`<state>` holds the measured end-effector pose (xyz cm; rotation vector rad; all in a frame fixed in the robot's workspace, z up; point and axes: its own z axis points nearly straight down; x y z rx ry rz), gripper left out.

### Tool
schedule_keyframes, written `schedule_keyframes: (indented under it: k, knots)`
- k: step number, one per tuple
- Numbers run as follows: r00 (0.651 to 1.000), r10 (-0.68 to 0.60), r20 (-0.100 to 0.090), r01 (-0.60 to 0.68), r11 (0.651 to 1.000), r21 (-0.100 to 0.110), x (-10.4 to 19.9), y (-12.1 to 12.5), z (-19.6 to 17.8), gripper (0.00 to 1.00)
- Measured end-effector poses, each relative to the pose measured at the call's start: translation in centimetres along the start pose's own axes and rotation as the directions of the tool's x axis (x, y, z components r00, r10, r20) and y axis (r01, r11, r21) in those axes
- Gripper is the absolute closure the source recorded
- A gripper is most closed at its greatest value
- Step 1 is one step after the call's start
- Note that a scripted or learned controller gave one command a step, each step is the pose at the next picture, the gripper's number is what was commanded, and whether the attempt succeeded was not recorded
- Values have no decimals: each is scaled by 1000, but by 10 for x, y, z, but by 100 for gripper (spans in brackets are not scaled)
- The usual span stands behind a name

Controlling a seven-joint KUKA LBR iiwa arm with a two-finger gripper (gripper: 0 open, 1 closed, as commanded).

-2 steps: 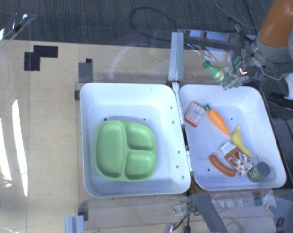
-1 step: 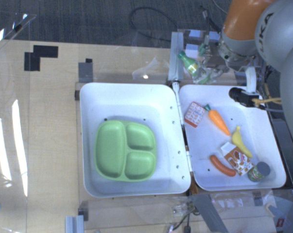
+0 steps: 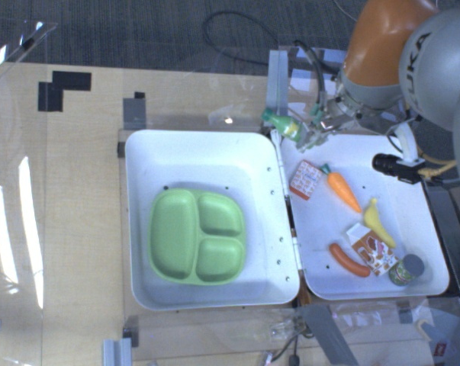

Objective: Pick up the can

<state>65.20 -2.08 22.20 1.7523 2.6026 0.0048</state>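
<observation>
We see the robot's hand (image 3: 321, 124) at the top edge of the right white bin (image 3: 435, 280), near a small green and yellow bottle (image 3: 281, 123). We cannot tell if the hand is spread or pressed together. The small round can with a grey lid (image 3: 406, 270) sits far away, in the bin's bottom right corner, beside a brown snack packet (image 3: 372, 252).

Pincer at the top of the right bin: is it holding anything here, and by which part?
Cannot be told. The pincer sits at the white right bin's top-left corner beside a small green bottle. The dark round-lidded can lies untouched at the bin's bottom right.
</observation>
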Motion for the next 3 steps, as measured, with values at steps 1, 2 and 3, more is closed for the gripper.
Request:
schedule_keyframes:
  k: [1,2,3]
  knots:
    - [937,-349,8,349,937,-7,-21,-11,-103,100]
    - [911,-412,0,412,911,-1,1,-48,36,100]
    - [993,-115,0,115,993,-2,44,6,36,100]
